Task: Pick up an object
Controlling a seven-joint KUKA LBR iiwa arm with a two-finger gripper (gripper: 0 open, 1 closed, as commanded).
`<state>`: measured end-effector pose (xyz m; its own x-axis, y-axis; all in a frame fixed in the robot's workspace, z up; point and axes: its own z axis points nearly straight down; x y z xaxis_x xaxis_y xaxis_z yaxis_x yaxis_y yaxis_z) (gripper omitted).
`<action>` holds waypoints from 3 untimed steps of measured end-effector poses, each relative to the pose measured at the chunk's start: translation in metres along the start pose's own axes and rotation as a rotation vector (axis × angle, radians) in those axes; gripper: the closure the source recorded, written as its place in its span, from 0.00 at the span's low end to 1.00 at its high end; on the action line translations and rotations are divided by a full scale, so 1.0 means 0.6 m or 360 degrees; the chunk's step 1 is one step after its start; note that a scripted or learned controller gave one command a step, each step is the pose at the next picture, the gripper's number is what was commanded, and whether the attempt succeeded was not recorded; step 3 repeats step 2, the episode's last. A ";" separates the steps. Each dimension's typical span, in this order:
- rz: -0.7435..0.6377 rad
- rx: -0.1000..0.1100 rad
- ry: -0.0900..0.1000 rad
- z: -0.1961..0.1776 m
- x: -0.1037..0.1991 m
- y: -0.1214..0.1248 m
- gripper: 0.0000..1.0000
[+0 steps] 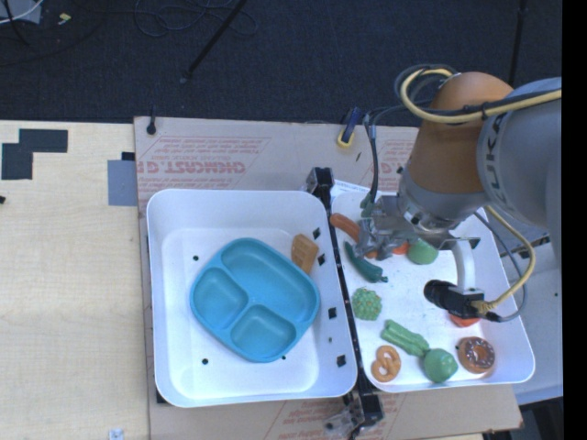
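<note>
We find the right bin (pixel 514 360) holding toy foods: a pretzel (pixel 386 364), a green ball (pixel 439 365), a chocolate doughnut (pixel 476 355), a green pod (pixel 404 336), a broccoli floret (pixel 366 303) and an orange carrot (pixel 346 226) near the divider.

A pale wood bench (pixel 64 282) fills the left and bears dark grey patches (pixel 37 149) near its far edge. A cardboard sheet (pixel 229 159) with red print lies on it. Beyond is dark blue carpet (pixel 275 44) crossed by black cables (pixel 174 12)
</note>
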<state>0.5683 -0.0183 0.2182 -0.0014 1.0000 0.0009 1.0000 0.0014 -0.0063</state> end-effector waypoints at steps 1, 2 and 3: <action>0.0000 -0.0006 0.0000 -0.033 0.002 -0.015 1.00; 0.0008 -0.0002 -0.0001 -0.023 0.003 -0.025 1.00; 0.0008 -0.0002 -0.0001 -0.023 0.003 -0.025 1.00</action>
